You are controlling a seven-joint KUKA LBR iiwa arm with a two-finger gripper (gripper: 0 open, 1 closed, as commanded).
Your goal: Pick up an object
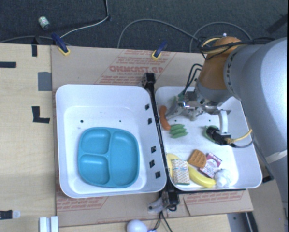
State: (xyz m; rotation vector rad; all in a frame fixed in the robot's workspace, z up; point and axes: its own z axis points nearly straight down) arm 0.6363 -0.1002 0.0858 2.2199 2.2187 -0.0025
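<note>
- The metal two-finger gripper (185, 108) hangs low over the upper left part of the right-hand shallow white bin (241, 144); whether it is spread or pressed together cannot be told, and nothing visibly sits in it.
- Just beside it lie a small orange carrot-shaped toy (164, 118) against the bin's left wall and a green ridged pod-like piece (178, 131) slightly below.
- Along the same bin's lower edge cluster a yellow plastic banana (200, 178), a brown waffle-like square (197, 158), a pale printed packet (180, 171) and a red-and-white wrapper (211, 165).
- The left-hand shallow white bin (86, 98) holds a light-blue three-compartment plastic plate (108, 156).
- Both bins rest on a brown cardboard sheet (130, 66) clipped with blue-and-yellow clamps (61, 46) onto a pale wooden bench (19, 144).
- Beyond the bench is dark carpet (159, 6) with thin cables (105, 8) trailing across.
</note>
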